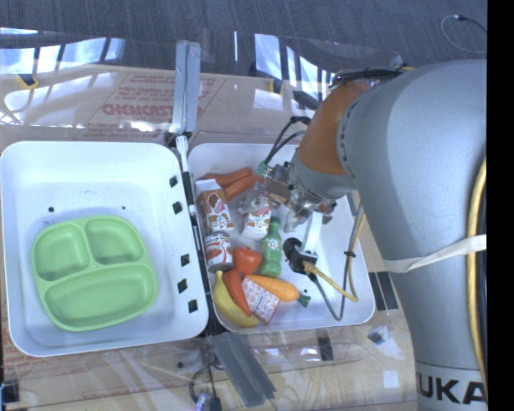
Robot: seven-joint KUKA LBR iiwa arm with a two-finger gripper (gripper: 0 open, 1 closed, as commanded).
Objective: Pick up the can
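Note:
A can (214, 211) with a brown and red label lies in the right bin (351, 302), close to its left wall. A second, smaller can (218, 251) sits just in front of it. My gripper (267, 193) hangs low over the middle of the bin's back half, a little right of the first can, among the piled items. A small white cup (257, 222) sits directly under it. The grey arm with its orange band (321, 135) hides the bin's back right part.
The right bin also holds two carrots (232, 179) (274, 287), a green bottle (272, 248), a red pepper (248, 259), a banana (230, 308) and a printed packet (259, 300). The left bin (17, 178) holds a green divided plate (94, 272).

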